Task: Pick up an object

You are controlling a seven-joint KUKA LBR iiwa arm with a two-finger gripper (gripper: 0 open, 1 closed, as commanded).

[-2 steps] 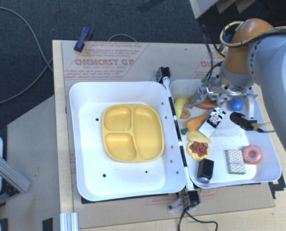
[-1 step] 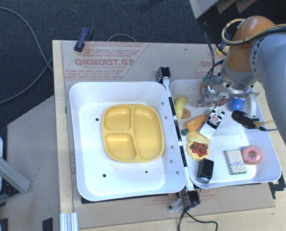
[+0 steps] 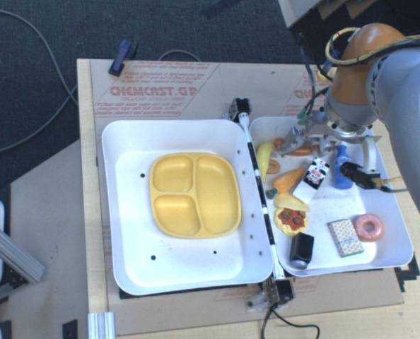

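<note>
My gripper point(image 3: 322, 144) hangs low over the back of the right bin point(image 3: 394, 249), below the orange wrist band. Toys lie around it. A small orange-red piece point(image 3: 295, 147) lies just left of it, and a blue bottle point(image 3: 343, 172) just right and in front. A black-and-white carton point(image 3: 314, 174) and an orange carrot point(image 3: 288, 181) sit right in front of it. Further forward are a pizza slice point(image 3: 291, 218), a black block point(image 3: 302, 249), a patterned block point(image 3: 345, 236) and a pink donut point(image 3: 370, 227). A yellow banana point(image 3: 265, 155) lies by the bin's left wall.
The left bin point(image 3: 125, 210) holds a yellow divided plate point(image 3: 194, 193). A black clamp point(image 3: 240, 107) sits at the back between the bins. A blue clip point(image 3: 121, 56) lies on the board's far left corner. Cables trail from the arm over the right bin's back edge.
</note>
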